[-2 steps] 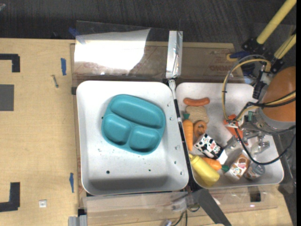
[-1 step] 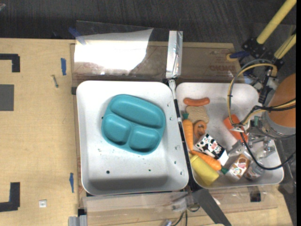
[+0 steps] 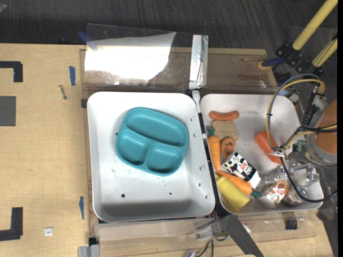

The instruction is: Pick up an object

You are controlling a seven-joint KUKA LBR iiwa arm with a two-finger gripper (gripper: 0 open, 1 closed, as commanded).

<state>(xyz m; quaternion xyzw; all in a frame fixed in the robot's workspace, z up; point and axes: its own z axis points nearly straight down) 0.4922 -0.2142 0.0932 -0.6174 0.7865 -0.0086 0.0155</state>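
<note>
I see the gripper (image 3: 298, 171) low over the right bin's (image 3: 244, 101) near right corner, though I cannot tell how it is set. Just left lie a carrot (image 3: 234, 182) and black-and-white carton (image 3: 239, 166); the teal tray (image 3: 151, 140) fills the left bin (image 3: 102, 159).

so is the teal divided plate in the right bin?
No. The teal plate lies in the left bin; the right bin holds the toy food items.

left bin (image 3: 102, 159): open floor around teal tray (image 3: 152, 141) | right bin (image 3: 246, 103): toys crowd left and bottom, bare patch upper middle | cables (image 3: 278, 127) hang over right side
</note>
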